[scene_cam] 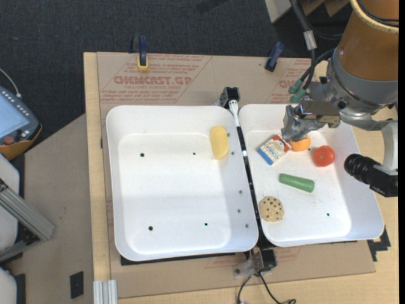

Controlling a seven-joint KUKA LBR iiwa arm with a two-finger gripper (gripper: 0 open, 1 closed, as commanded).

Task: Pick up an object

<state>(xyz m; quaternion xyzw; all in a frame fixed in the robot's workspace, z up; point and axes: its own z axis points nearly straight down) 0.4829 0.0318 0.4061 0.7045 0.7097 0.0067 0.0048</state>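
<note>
My gripper (296,133) hangs low in the right white bin (354,230), just above a small orange round object (301,144); I cannot tell whether it grips anything.

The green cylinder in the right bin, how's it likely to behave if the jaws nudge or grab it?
The green cylinder lies on its side on the flat floor of the right bin, so a sideways nudge would probably roll it. Its smooth, rounded surface may slip from a loose pinch. It looks like solid toy plastic, likely stiff and light.
</note>
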